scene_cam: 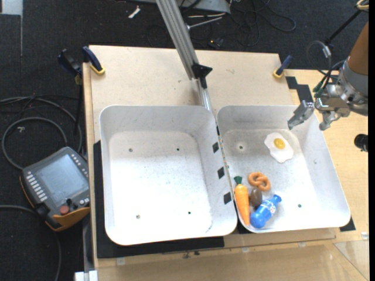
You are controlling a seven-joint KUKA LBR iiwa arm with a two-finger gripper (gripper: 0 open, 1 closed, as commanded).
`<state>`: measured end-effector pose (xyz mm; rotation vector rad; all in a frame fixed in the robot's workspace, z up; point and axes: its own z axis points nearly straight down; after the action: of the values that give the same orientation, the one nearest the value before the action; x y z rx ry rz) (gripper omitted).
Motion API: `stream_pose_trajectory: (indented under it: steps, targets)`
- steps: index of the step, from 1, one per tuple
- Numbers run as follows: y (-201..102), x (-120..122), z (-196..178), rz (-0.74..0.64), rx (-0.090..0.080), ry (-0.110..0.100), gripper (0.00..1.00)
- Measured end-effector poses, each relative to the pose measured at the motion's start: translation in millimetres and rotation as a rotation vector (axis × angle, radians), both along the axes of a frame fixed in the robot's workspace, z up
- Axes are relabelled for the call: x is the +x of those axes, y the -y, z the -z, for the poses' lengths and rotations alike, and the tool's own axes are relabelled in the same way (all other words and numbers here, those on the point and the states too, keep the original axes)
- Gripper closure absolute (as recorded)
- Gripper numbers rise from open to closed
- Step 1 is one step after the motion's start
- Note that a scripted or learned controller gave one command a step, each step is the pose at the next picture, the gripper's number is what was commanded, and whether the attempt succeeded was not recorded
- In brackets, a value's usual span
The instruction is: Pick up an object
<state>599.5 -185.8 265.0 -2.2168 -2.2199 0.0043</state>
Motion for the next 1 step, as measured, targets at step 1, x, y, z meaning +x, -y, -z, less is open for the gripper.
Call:
stream_pose_trajectory:
  steps: [1]
  targets:
    - [-0.2, 0.8, -2.6, -0.002, -0.002, 0.004, 0.0]
